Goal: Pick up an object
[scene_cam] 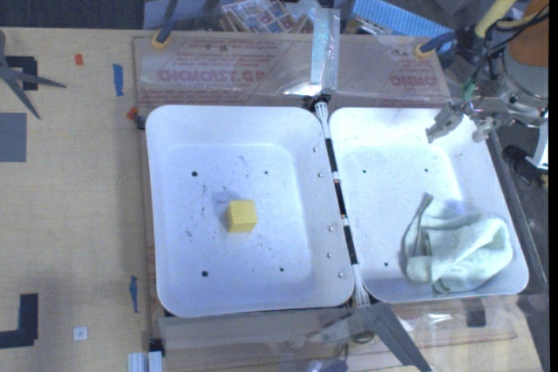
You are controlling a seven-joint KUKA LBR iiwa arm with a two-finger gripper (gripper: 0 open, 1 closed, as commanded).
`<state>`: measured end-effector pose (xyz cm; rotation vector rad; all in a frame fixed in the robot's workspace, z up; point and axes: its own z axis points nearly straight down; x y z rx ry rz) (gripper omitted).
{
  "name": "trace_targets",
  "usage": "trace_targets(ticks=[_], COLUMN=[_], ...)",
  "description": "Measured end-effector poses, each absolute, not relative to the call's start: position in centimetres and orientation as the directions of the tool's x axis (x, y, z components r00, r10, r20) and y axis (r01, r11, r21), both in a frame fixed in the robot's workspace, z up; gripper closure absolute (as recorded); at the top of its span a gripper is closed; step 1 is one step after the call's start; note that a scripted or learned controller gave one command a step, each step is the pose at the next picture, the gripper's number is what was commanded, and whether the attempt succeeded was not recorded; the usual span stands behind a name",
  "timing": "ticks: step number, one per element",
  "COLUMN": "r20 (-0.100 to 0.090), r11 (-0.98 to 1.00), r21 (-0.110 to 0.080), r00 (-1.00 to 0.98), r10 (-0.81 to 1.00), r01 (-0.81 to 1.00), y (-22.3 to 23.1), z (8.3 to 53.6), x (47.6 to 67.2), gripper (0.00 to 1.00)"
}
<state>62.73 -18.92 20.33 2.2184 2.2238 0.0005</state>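
Wooden table (70, 187) carries two white bins side by side: yellow cube (241, 215) sits alone mid left bin (166, 144), crumpled pale cloth (458, 250) lies in right bin (384, 144) near its front-right corner. Gripper (456, 121) hovers over the right bin's far-right edge, well apart from both objs and holding nothing; fingers look spread, prob. staged for a descent.

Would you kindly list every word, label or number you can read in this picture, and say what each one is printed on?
"CHEMCAST GP", in red, roughly: on the clear sheet behind the left bin; the last letters are blurred.
Red print on the clear sheet behind the right bin: too blurred to read.
Printed packet behind the sheets: too small to read.
The yellow block and the cloth bear no text.
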Motion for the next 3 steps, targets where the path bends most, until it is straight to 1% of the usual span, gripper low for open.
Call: trace_targets(ticks=[1,2,3], r20=[0.007,-0.001,0.001], r11=[0.091,0.095,-0.145], r21=[-0.004,0.005,0.005], r00=[-0.091,-0.095,0.145], r10=[0.996,0.996,0.989], r01=[0.996,0.996,0.989], y=[-20.0,-19.9,-15.2], z=[8.6,9.9,8.8], x=[66.8,67.1,60.9], gripper=[0.0,1.0,1.0])
